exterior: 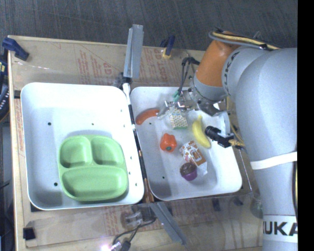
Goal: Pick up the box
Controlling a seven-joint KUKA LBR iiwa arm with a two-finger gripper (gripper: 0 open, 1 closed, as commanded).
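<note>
Reaching looks like the step in hand: the gripper (179,104) sits low at the far end of the right bin (227,184). The box (192,153) lies nearer, between banana (200,133) and purple fruit (188,171), so the arm must come nearer.

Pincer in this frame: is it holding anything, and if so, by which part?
Cannot be told. The pincer sits low over a pale speckled item at the right bin's far side; the box lies apart, untouched.

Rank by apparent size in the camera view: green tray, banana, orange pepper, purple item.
1. green tray
2. banana
3. orange pepper and purple item look about equal; not ranking them.
</note>
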